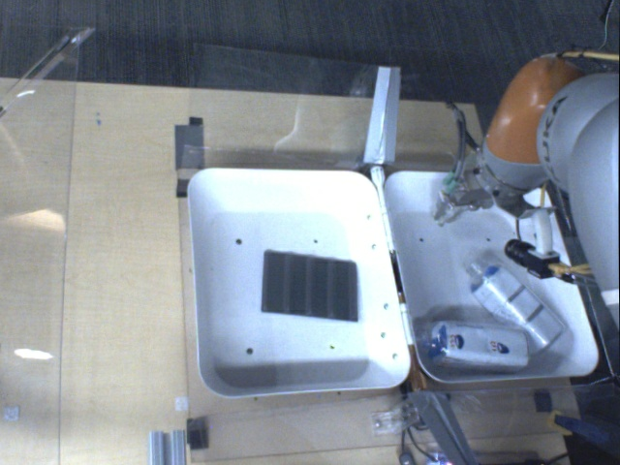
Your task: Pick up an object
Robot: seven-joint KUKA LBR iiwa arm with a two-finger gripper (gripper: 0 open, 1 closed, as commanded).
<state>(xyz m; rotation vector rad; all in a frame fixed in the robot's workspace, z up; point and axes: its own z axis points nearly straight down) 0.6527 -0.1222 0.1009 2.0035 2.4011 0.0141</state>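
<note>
Starting at the near edge of the bench: pale wood grain, matte, with a clear glossy sheet over its left part that throws soft glare.

Right bin, near wall: a white tube-shaped bottle lies on its side along the wall. It is smooth, opaque plastic with a blue end and blue print towards the divider. Just beyond it, a clear plastic bottle lies diagonally. It is see-through with ridged walls and its neck points up-left. The two look to be touching or nearly so at the near right corner; I cannot tell which.

Left bin: shallow white moulded plastic with rounded corners and small dark dots across the floor. A flat dark rectangular pad with lengthwise ribs lies alone near the middle, clear of every wall.

Further back, the gripper is over the far part of the right bin, above bare white floor and well apart from both bottles. It reads as a small cluster of bright metal. I cannot tell from this angle whether it is spread or pressed together, and I see nothing held in it. Behind it the arm is smooth grey, with the rounded orange band.

Far side: a brushed metal strip runs back from the gap between the bins. Beyond the bench is dark, finely woven carpet.
</note>
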